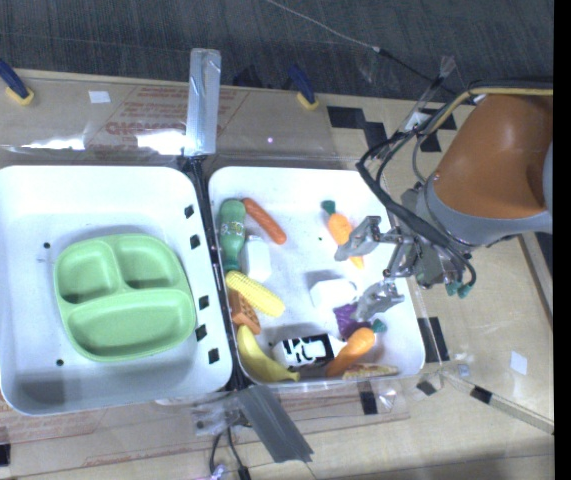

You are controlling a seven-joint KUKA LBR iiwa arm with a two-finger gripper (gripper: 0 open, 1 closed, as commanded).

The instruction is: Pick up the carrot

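Two carrots lie in the right bin [295, 183]. A small carrot [339, 227] with a green top rests near the bin's far right. A larger carrot [356, 345] with a green stub lies at the near right corner. My gripper [368, 268] hangs open over the bin's right side, between the two carrots. Its far finger [358, 239] sits just beside the small carrot, and its near finger [378, 298] is above a purple toy [349, 318]. Nothing is between the fingers.
The right bin also holds an orange-red sausage-like piece [265, 221], a green bottle-shaped toy [232, 230], corn [255, 291], a banana [261, 359], white blocks [330, 290] and a black-and-white card [305, 348]. A green divided plate [123, 293] fills the left bin [15, 228].
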